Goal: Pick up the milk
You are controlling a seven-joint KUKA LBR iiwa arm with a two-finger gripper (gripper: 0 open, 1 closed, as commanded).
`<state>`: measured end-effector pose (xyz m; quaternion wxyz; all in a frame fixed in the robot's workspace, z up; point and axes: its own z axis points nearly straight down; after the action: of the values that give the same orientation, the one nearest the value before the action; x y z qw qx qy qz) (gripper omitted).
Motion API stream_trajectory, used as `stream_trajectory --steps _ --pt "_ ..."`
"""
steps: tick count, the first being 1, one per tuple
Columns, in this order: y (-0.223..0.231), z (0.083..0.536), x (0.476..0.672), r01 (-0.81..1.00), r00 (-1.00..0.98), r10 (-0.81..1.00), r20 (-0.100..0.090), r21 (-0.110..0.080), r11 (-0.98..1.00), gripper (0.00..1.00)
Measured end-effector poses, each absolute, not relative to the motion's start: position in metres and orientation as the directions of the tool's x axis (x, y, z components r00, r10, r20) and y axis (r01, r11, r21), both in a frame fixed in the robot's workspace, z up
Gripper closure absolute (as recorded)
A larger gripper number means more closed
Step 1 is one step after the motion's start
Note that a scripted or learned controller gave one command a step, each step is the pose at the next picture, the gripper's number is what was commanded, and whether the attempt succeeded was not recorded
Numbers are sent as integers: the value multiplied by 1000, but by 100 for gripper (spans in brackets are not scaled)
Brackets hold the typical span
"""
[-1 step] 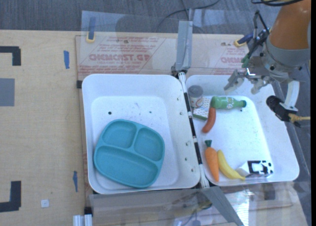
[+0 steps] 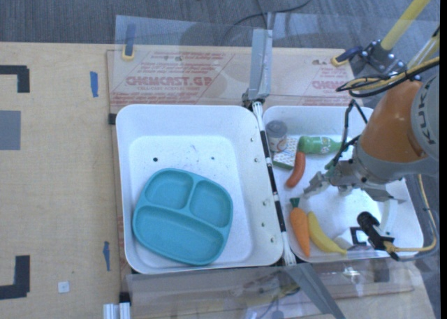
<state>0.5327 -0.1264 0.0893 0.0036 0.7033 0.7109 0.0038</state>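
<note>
Milk carton (image 2: 282, 151) is lying at the upper left of the right bin (image 2: 413, 237), beside a green bottle (image 2: 318, 145). Claw (image 2: 318, 183) is hovering just below them, apparently gripping nothing, though I cannot tell its spread.

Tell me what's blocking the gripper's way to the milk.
The small orange carrot lies between the gripper and the milk, close beside the milk. A green bottle lies to the milk's right.

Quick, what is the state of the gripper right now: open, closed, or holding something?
Gripper: over the right bin; open or closed cannot be told.
</note>
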Motion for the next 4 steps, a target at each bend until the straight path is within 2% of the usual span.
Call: stream_trajectory --steps 1,2,3,4 --pt "-134 88 611 1000 25 1000 -2 8 -25 0" --pt "-216 256 668 1000 -25 1000 -3 4 25 0" --pt "-192 96 654 995 100 995 -1 4 -100 0" --pt "-192 96 654 995 100 995 -1 3 -100 0"
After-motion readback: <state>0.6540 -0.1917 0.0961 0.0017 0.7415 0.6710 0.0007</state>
